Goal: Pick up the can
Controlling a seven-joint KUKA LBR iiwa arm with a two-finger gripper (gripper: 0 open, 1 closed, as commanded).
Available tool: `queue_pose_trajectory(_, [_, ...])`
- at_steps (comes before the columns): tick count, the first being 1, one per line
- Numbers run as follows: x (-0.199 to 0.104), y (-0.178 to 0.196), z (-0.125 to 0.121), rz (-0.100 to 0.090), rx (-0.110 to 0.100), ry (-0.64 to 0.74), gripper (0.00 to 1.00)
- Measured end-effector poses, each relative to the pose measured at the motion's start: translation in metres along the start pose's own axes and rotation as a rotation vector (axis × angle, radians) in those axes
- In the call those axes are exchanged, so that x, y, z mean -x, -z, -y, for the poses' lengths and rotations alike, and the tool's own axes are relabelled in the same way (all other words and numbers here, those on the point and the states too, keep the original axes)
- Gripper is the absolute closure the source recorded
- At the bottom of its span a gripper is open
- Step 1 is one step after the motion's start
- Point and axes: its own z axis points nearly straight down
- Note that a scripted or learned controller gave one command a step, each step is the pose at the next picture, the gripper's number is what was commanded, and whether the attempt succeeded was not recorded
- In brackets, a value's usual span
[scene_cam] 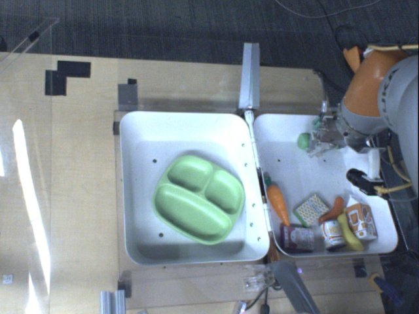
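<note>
I see the gripper (322,140) over the far part of the right bin (288,131), beside a small green round object (304,139) that sits just left of it. I can't tell how its fingers are set from this angle, and nothing shows between them. The can (333,233) stands near that bin's front edge, well apart from the gripper, wedged between a banana (351,234), a small carton (361,221) and a dark packet (298,237). A carrot (278,204) lies along the divider side. The left bin (134,175) holds a green sectioned plate (198,197).
</note>
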Motion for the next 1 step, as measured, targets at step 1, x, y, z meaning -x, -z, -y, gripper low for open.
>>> queue_pose_trajectory(1, [0.0101,0.0223,0.0563,-0.001,-0.011,-0.018,1.00])
